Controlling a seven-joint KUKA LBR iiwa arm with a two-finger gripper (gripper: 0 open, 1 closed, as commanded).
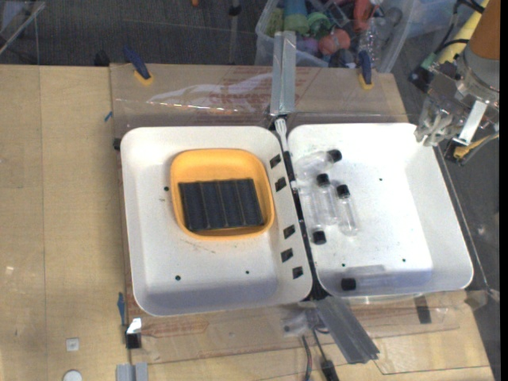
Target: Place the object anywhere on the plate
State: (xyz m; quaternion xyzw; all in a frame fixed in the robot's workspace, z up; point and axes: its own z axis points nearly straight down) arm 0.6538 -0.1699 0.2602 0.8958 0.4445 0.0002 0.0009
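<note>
The arm (482, 34) shows at the upper right corner of the camera view, coming in from the right edge. Its orange band is visible at the very top right, with grey wrist hardware below it and yellow and black cables looping beside it. The gripper (446, 127) hangs from the wrist, pointing down and slightly toward the left of the view. Two pale fingers (429, 125) reach down side by side with a gap showing between them, and nothing sits in that gap. The fingertips are level with the upper right corner of the right bin's (413, 213) rim, just over its edge.
</note>
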